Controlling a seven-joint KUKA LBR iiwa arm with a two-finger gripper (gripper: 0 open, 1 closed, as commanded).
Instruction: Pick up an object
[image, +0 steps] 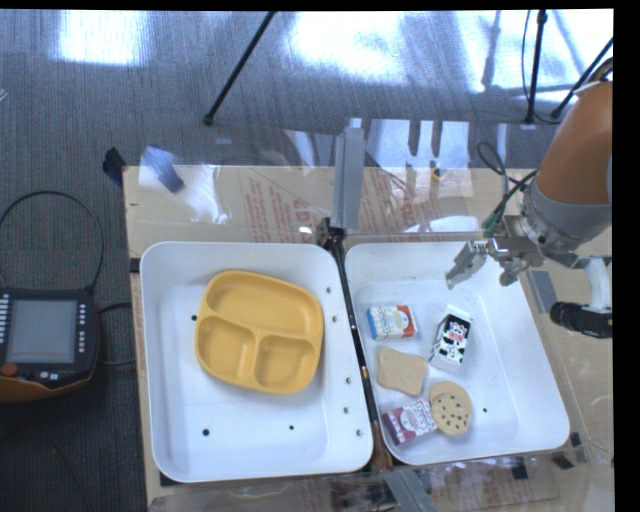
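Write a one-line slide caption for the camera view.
The tool hovers above the right bin holding toy foods, with a yellow divided plate in the left bin.

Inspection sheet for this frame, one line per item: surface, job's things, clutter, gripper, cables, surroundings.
Surface: bench bearing a left bin and a right bin, side by side.
Job's things: in the right bin, a small carton, a cow-print carton, a toast slice, a cookie and a dark red packet.
Clutter: a yellow divided plate in the left bin.
Gripper: the gripper is above the right bin's far part, holding nothing.
Cables: a black loop by the pendant.
Surroundings: a teach pendant on carpet, tripod legs behind.
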